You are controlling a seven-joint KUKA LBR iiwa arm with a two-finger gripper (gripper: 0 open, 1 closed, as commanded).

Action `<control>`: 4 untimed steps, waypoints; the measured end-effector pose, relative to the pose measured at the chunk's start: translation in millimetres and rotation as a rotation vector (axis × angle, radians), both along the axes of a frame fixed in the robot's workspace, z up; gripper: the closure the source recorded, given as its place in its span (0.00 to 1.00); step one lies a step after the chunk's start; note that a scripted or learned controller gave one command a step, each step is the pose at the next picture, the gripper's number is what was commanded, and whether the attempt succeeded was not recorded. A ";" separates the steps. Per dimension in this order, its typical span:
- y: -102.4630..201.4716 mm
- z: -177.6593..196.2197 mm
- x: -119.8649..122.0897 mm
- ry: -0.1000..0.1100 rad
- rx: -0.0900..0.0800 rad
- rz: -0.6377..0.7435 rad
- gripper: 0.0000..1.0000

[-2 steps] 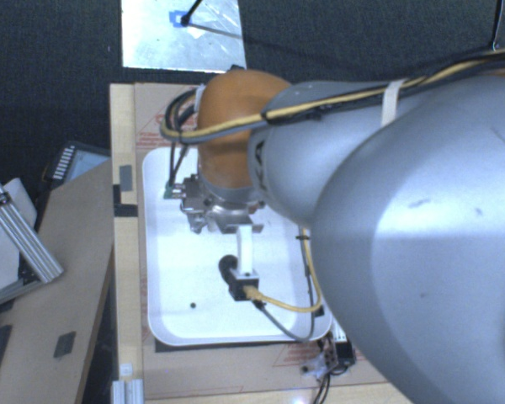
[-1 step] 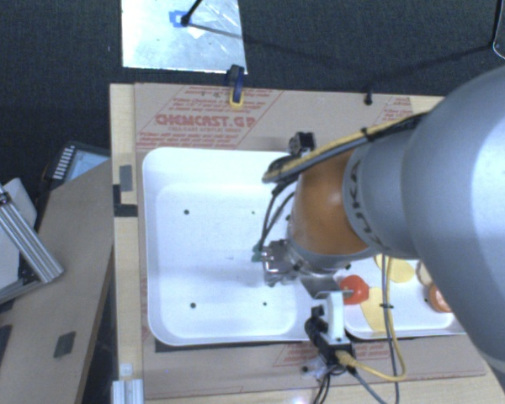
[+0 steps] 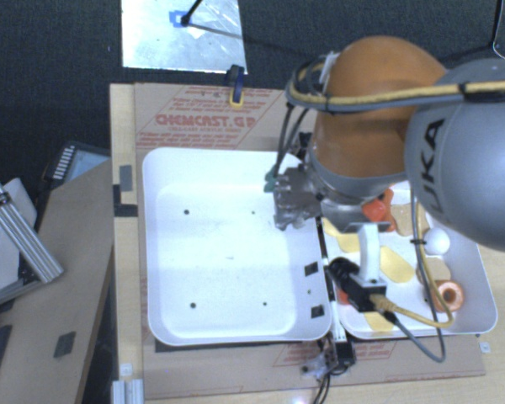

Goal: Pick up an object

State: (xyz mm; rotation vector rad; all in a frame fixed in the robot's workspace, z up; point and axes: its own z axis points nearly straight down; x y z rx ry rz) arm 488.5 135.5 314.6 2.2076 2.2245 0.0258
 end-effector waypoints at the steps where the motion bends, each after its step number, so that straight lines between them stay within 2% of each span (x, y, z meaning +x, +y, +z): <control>1: 62.2 -95.9 36.3 0.020 -0.006 0.001 1.00; 2: 46.9 40.1 -2.1 0.005 0.000 -0.002 1.00; 3: 102.2 30.7 -2.4 0.015 -0.004 0.001 1.00; 4: 98.6 -39.3 -2.9 0.022 -0.009 -0.007 1.00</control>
